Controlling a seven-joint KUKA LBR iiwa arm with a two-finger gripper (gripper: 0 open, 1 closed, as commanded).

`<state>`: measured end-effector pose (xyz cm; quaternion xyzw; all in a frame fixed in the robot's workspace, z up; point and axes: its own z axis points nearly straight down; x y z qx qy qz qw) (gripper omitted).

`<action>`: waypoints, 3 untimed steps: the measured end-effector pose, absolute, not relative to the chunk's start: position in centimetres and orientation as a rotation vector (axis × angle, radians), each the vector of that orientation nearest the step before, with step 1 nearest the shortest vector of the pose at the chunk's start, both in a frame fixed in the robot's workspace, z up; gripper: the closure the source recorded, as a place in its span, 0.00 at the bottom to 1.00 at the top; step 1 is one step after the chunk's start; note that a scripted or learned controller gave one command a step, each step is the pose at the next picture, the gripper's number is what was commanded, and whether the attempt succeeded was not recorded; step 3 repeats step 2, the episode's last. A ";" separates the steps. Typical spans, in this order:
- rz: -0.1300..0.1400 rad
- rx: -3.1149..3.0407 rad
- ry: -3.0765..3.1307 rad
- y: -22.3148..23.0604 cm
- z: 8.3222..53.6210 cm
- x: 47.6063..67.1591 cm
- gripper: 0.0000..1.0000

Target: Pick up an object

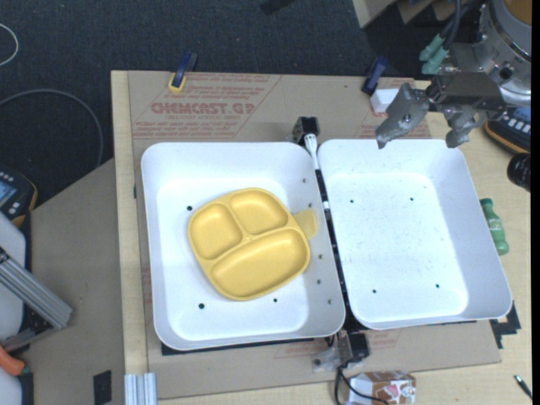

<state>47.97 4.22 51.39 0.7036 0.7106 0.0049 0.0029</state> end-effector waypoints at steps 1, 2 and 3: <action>0.006 2.217 2.220 3.8 52.0 48.0 1.00; -0.017 2.226 2.228 6.0 40.1 47.8 1.00; -0.017 2.226 2.228 6.0 40.1 47.8 1.00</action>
